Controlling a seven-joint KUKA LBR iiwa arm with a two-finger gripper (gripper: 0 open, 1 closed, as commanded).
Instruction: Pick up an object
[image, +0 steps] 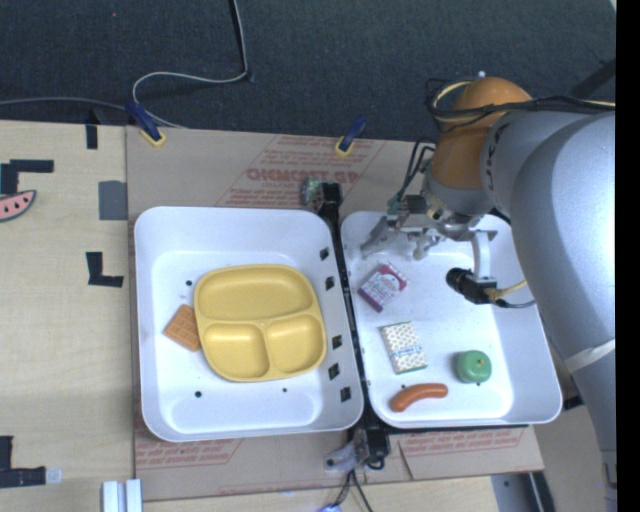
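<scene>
My claw (400, 238) is hovering, spread and holding nothing, over the right bin (520, 350). Just below it a pink-purple packet (382, 287) is lying flat on white plastic; cardboard (280, 175) is underlying both bins.

I see the bench evenly and fairly brightly lit from above, with soft, short shadows under the yellow tray (262, 322) and along the inner walls of the left bin (160, 300); the right bin (520, 390) is close to washed out, its white floor losing detail. The picture is a little soft and grainy throughout; the arm (570, 230) at the right looks blurred, and the dark floor at the far edge stays dim.
</scene>
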